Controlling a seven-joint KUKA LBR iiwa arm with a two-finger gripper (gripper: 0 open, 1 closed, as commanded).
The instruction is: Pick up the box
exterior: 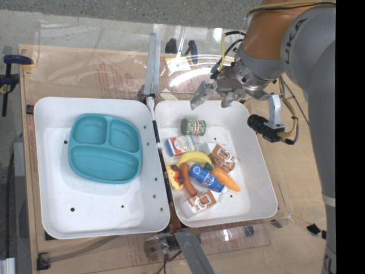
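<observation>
A small box (201, 201) lies at the near edge of the right bin (259, 158) (among toy food), awaiting the gripper (214, 97), open and empty, poised above the far rim.

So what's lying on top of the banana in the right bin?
A blue bottle crosses the banana, with a carrot beside it. The banana's lower end beneath them is hidden.
</observation>
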